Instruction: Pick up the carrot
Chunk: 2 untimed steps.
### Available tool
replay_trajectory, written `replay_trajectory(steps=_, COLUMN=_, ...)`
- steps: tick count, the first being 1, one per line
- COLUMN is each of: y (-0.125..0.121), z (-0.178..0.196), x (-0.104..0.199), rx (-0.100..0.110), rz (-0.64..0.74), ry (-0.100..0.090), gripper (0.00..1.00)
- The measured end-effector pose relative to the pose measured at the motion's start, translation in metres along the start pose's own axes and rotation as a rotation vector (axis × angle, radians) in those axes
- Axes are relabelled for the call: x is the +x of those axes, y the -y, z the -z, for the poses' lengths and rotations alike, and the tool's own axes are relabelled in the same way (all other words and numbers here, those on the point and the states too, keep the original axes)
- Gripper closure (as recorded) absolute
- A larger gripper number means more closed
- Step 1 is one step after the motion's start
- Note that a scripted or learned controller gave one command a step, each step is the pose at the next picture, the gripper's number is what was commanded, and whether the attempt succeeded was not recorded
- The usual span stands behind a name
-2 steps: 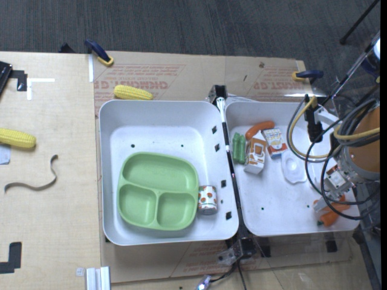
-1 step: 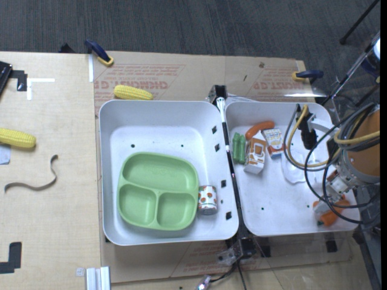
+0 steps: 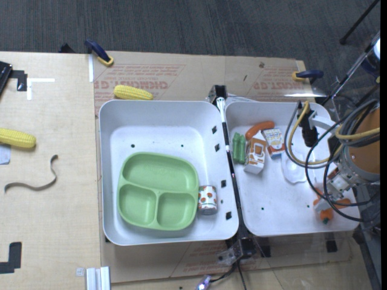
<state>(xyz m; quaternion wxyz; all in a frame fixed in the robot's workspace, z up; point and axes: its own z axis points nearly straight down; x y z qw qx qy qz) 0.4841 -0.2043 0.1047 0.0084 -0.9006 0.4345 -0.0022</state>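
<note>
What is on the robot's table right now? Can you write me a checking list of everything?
Surface: two white bins side by side, left bin and right bin, on a cardboard sheet on the bench.
Job's things: orange carrot lying near the back of the right bin.
Clutter: green divided plate and small can in the left bin; green item and two small cartons by the carrot; two corn cobs outside the bins.
Grippers: the arm's wrist end sits over the right bin's right edge, away from the carrot.
Cables: black and yellow cables loop over the right bin.
Surroundings: dark carpet.
</note>
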Motion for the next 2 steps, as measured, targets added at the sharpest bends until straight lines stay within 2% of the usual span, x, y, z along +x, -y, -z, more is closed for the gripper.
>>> replay_trajectory(steps=1, y=0.001, z=-0.0103, x=-0.0057, rx=-0.014, rz=0.231, ry=-0.002, gripper=1.0)
replay_trajectory(steps=2, y=0.0019, z=-0.0107, x=0.0041, rx=-0.009, rz=0.496, ry=0.005, gripper=1.0)
